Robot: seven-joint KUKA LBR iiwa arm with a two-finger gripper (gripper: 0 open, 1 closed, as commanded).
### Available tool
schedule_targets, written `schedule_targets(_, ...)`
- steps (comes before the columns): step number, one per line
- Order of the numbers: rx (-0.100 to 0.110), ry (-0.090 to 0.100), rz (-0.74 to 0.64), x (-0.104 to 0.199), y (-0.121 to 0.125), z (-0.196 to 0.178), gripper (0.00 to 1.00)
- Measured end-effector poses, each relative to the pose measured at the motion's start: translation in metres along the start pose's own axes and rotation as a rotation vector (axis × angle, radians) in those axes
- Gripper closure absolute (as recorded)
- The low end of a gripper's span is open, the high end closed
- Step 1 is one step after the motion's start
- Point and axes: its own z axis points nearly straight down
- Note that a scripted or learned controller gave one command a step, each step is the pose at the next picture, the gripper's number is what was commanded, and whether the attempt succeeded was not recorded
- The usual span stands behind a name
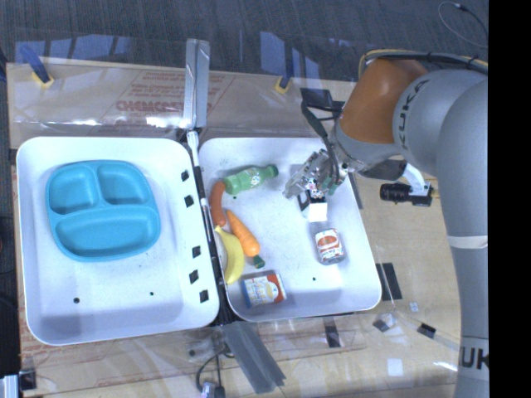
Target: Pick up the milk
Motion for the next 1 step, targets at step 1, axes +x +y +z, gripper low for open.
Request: schedule_targets(1, 0.009, 0.008, 0.087, 0.0157, 0.0509, -0.1162, 1.00)
